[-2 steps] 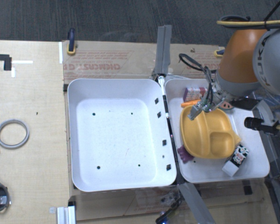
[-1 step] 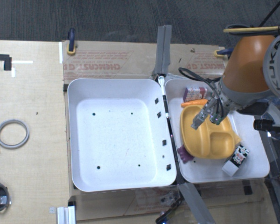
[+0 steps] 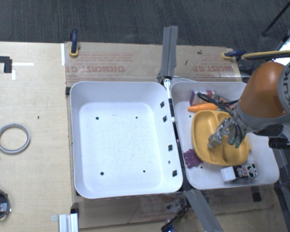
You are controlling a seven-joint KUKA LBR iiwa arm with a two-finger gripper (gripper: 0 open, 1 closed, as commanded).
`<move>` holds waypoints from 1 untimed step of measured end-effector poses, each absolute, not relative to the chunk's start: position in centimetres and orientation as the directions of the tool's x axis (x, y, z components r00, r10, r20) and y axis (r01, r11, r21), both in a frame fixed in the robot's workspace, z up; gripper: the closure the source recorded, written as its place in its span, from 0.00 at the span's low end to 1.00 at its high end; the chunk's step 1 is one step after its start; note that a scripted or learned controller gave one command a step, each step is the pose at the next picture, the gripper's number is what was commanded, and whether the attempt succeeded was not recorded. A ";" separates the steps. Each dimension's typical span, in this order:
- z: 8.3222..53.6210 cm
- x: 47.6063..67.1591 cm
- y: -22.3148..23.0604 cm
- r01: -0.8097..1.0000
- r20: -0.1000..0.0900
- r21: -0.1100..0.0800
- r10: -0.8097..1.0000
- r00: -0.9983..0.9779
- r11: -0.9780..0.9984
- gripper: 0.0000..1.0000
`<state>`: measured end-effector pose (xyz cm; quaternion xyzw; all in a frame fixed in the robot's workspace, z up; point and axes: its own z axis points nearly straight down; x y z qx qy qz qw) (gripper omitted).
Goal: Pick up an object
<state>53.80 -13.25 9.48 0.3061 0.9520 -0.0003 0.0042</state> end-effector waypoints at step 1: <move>19.2 57.0 -8.7 0.798 -0.002 0.000 0.798 -0.602 0.602 1.00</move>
